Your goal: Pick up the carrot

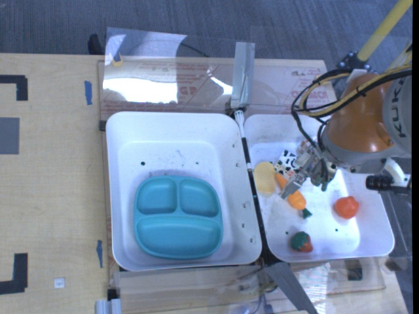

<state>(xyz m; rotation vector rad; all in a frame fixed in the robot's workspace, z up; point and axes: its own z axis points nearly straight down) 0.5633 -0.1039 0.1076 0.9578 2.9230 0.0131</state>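
The carrot (294, 197) is a small orange toy with a green tip. It lies slantwise in the right bin (373, 241), near the bin's left side. My gripper (302, 178) hangs right over the carrot's upper end and covers part of it. The grey arm with its orange band reaches in from the right, above the bin.
In the right bin there is also a pale yellow piece (264, 177), a black-and-white item (286, 160), an orange-red round fruit (346, 207) and a red-and-green toy (301, 242). The left bin (124, 136) holds a blue divided plate (177, 216).
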